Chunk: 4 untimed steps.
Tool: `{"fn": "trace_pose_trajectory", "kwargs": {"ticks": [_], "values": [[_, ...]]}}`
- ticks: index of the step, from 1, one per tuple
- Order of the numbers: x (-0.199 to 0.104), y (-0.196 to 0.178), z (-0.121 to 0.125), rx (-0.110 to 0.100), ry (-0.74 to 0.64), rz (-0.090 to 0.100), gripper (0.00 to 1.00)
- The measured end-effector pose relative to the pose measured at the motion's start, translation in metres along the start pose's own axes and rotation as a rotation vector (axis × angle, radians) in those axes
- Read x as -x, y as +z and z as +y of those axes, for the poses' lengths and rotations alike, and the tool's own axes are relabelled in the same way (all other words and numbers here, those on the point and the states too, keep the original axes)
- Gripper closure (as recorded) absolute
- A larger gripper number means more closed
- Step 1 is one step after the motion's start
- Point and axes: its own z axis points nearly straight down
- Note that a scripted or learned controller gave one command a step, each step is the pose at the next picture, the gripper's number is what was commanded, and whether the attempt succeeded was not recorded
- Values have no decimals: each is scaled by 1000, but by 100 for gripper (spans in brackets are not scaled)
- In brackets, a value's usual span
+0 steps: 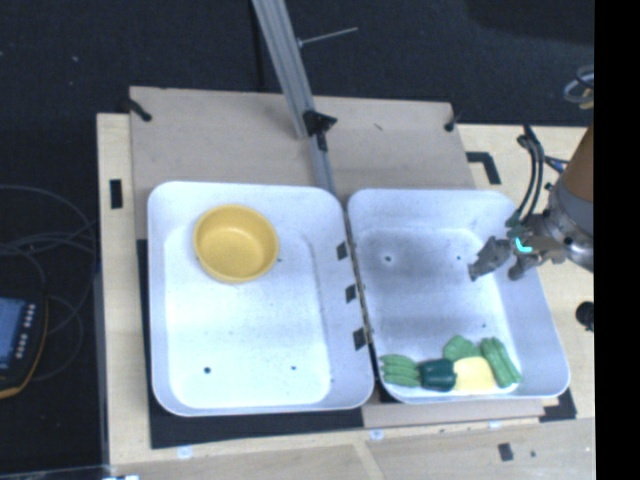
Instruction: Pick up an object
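I've got the gripper (497, 258) over the right bin (420, 268), at its right wall, upper half. Fingers (487, 261) point left into the bin; I can't tell from this angle whether they're spread or pressed together, and I see nothing between them. Bin floor just left of the fingers is bare white with grey scuffing.

Candidate objects sit well below the fingers, bunched along the bin's bottom edge: a green ribbed piece (399, 369), a dark teal block (437, 374) touching it, a yellow block (474, 374) next, and two more green pieces (499, 360) against its top and right.

Far left of the fingers, a yellow bowl (236, 243) sits upright in the left bin (250, 368), upper corner.

No readable labels, brands or writing on anything I can see.
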Motion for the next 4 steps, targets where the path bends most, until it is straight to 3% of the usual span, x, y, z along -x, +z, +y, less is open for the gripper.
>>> {"fn": "trace_pose_trajectory", "kwargs": {"ticks": [1, 4], "values": [[0, 0, 0, 0, 0, 0, 0], [-3, 138, 1, -4, 0, 0, 0]]}}
